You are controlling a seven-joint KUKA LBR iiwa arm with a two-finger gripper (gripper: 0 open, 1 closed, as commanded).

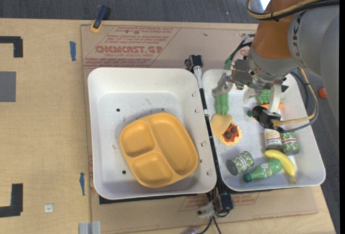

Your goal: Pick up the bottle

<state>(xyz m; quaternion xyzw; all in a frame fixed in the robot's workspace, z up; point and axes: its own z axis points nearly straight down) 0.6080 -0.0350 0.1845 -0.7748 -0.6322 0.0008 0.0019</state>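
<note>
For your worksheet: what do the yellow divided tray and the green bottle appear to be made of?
Yellow divided tray: probably matte moulded plastic; even colour, rounded compartments, soft sheen. Green bottle: likely glossy plastic, perhaps a toy; bright highlights and a paper-like label.

On the table, the left white plastic bin (102, 119) holds a yellow divided tray (158, 149). The right white bin (310, 171) holds a green plastic bottle (262, 171), a yellow banana (284, 163) just beside it, and what looks like a small can (240, 162) to its left.

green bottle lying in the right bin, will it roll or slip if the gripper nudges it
The green bottle lies on its side, so it probably rolls easily. It looks like smooth plastic, so likely light and slippery. The banana touching it may block rolling that way.
</note>
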